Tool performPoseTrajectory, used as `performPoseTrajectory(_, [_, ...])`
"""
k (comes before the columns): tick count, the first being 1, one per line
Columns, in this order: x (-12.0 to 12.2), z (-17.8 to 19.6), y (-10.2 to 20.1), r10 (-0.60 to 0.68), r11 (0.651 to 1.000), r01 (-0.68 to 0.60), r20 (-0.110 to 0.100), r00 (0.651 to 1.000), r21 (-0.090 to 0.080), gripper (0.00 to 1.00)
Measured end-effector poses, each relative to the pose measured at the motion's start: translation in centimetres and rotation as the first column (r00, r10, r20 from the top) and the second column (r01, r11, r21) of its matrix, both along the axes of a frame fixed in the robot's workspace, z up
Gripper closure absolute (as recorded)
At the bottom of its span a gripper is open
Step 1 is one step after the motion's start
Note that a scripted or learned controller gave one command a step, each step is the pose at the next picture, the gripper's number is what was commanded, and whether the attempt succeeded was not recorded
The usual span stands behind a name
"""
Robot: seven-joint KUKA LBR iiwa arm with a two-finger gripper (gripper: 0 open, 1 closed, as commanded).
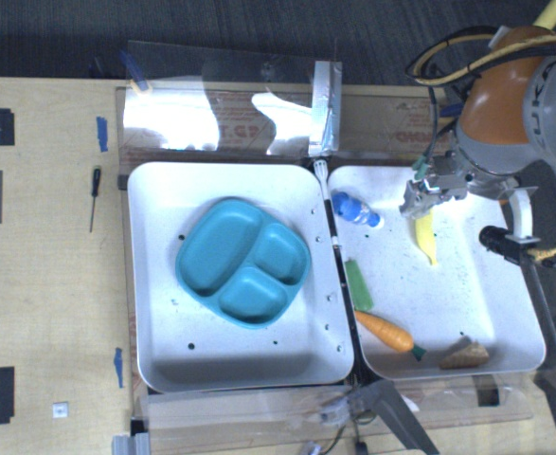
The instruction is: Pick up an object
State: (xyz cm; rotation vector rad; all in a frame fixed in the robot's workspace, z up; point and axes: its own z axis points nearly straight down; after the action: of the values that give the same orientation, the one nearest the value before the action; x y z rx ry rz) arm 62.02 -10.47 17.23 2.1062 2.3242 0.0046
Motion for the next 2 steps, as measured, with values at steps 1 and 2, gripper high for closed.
performPoseTrajectory(1, [-0.1, -0.2, 0.0, 0.0, 1.0, 0.0, -0.004, 1.0, 0.0, 0.0])
performPoseTrajectory(2, [-0.9, -8.4, -7.1, 0.056, 0.998, -0.056, 0.001, 0.998, -0.002, 0.0])
